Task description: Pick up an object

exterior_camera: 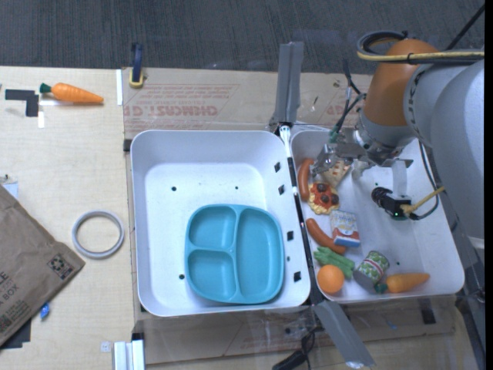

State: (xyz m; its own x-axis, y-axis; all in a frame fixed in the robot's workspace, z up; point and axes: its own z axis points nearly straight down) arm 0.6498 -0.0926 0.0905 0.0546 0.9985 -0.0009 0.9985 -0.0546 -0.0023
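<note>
The right bin (431, 237) holds several toy foods. A pizza slice (326, 192) lies at its upper left, beside a red sausage (303, 177) along the left wall. Lower down are a second sausage (324, 234), a small white carton (345, 227), a green vegetable (340, 262), an orange (330, 279), a green can (372, 268) and a carrot (407, 282). My gripper (333, 160) hangs low over the bin's upper left corner, right at the top end of the pizza slice. The wrist hides what lies under it.
The left bin (154, 206) holds a blue divided plate (235, 253). On the bench to the left lie a toy carrot (73, 93), a tape ring (98, 233) and a brown cardboard box (27, 264). A grey divider post (289, 79) stands behind the bins.
</note>
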